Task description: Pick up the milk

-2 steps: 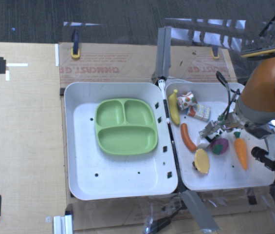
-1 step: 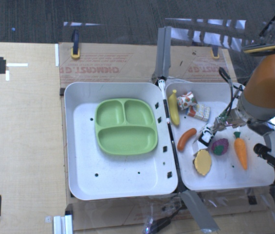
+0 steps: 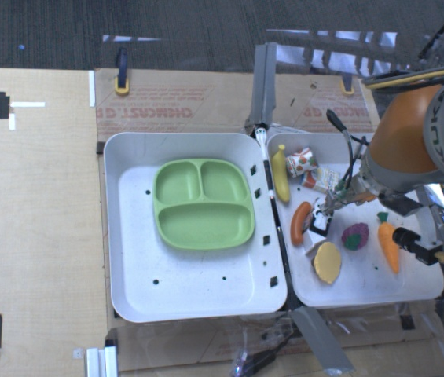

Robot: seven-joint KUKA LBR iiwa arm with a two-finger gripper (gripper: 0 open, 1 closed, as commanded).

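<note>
A grey robot arm (image 3: pixel 410 144) reaches over the right bin (image 3: pixel 410 285), its claw (image 3: pixel 325 214) low among toy food; whether it is open is unclear. The small milk carton (image 3: pixel 301 162) lies unlifted at the bin's far left, beside a banana (image 3: pixel 280 174).

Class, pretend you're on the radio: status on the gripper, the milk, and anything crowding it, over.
Gripper low in right bin, finger state unclear. Milk carton lying at bin's back, not held. Banana and hot dog close by.
</note>
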